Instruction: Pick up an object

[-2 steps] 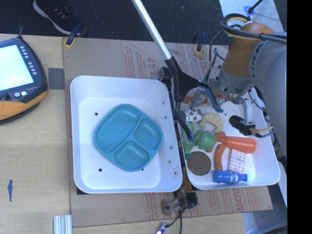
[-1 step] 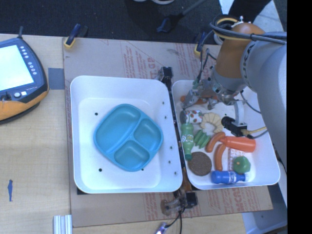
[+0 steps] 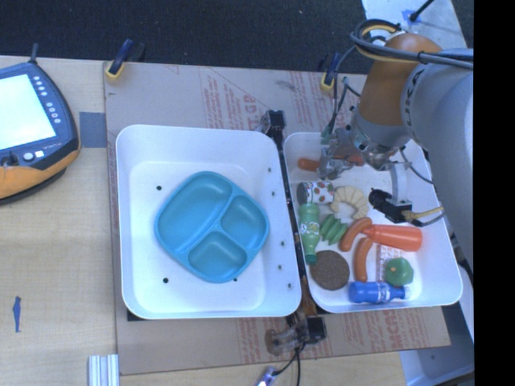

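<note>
Leftmost, a teach pendant (image 3: 32, 131) with an orange rim lies on the bench (image 3: 56, 256), well apart from the bins. Next, the left bin (image 3: 133, 215) holds a blue divided plate (image 3: 212, 226), sitting tilted near its middle. Right bin (image 3: 447, 284) carries the toy food: a green bottle (image 3: 310, 232) along its left wall, a brown round patty (image 3: 330, 270) near it, two sausages (image 3: 360, 244) (one angled, one upright in view), an orange carrot (image 3: 396, 236), a green round piece (image 3: 399, 271), a blue bottle (image 3: 374, 293) at the near edge, and a cream ridged piece (image 3: 351, 201). Arm (image 3: 418, 79) enters from right; gripper (image 3: 334, 163) hangs low over the far-left corner of the right bin, just beside a small orange piece (image 3: 309, 165). Grip state: cannot tell.
</note>
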Controlling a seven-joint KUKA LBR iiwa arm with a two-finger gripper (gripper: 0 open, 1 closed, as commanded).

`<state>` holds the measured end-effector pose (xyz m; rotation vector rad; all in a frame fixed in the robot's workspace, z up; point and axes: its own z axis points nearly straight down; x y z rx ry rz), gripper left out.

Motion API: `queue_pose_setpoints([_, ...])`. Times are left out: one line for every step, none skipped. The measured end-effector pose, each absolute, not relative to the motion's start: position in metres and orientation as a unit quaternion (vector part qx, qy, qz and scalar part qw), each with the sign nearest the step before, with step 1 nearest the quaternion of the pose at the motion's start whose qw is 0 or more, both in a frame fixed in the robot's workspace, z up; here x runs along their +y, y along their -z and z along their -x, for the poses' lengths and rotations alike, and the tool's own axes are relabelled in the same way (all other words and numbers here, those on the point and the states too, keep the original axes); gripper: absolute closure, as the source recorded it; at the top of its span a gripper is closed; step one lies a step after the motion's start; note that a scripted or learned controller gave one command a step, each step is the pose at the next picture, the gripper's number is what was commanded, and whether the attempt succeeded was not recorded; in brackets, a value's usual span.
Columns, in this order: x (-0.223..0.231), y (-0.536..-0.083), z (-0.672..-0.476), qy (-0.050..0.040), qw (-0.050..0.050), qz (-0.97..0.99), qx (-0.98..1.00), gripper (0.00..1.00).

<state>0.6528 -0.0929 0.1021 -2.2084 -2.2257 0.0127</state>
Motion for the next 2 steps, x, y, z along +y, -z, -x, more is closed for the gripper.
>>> queue_pose_setpoints([-0.093,-0.102,-0.653,-0.0041,0.003,0.704,-0.710,0.00])
queue_pose_setpoints([-0.111,-0.092,-0.656,-0.0015,0.001,0.706,-0.708,0.00])
